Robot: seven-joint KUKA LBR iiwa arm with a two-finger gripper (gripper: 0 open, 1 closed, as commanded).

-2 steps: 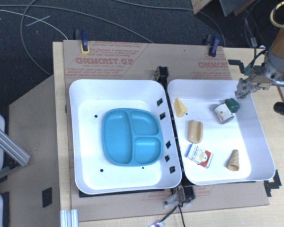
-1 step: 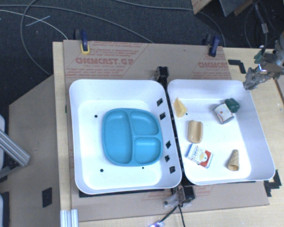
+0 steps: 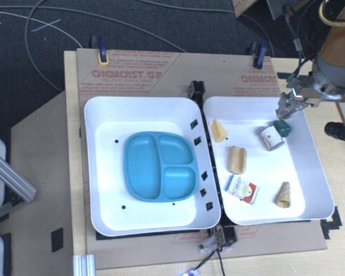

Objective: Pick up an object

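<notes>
The grey arm with its orange band reaches in over the far right corner of the right white shallow bin (image 3: pixel 316 171); its end effector (image 3: pixel 288 109) hangs just above a small dark green object (image 3: pixel 283 127), and whether it is wide or narrow cannot be told. Beside the green object lies a small white and brown carton (image 3: pixel 271 137); nearer the divider sit a pale yellow wedge (image 3: pixel 219 131) and a tan rounded block (image 3: pixel 237 160); toward the near edge lie a blue, white and red packet (image 3: pixel 242 189) and a tan cone-shaped piece (image 3: pixel 283 195). The left white bin (image 3: pixel 98 154) holds a blue three-compartment plastic tray (image 3: pixel 160 166); both bins rest on the tabletop (image 3: pixel 75 96).
</notes>
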